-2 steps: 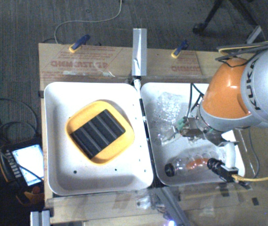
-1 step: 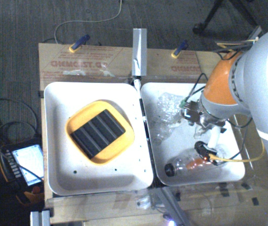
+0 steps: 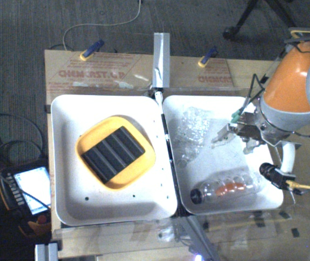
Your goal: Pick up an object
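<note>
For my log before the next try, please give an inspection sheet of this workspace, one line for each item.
Surface: two white bins on a cardboard-covered bench.
Job's things: yellow tray with black ribbed insert in left bin; clear bottle lying in right bin; crumpled clear plastic behind it.
Clutter: nothing seen.
Grippers: gripper over right bin, fingers unclear.
Cables: white cable on floor.
Surroundings: carpet, chair base, lit tablet.
</note>
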Controlling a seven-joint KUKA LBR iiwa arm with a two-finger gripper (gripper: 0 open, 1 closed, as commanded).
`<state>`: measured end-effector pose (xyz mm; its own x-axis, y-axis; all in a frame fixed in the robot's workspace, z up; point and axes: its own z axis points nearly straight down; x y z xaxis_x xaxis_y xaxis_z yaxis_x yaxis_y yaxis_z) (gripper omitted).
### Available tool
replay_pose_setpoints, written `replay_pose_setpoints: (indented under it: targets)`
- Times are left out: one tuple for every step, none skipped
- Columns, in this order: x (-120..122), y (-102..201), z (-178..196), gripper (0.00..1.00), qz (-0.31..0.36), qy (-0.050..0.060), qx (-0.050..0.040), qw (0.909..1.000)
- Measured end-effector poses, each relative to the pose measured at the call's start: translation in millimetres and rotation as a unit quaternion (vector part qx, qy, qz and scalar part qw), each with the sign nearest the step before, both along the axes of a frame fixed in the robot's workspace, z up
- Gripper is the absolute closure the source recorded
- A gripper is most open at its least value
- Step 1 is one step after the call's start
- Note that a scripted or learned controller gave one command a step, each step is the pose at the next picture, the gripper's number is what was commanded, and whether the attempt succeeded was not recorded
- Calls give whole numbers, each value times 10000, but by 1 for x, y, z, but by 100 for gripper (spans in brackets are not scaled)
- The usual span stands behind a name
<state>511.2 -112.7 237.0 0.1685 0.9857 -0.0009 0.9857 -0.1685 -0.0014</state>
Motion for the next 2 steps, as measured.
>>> replay_pose_setpoints:
  targets:
    - [-28, 12, -102, 0, -20, 16, 11, 10000]
    - [32, -46, -85, 0, -217, 0, -7, 9998]
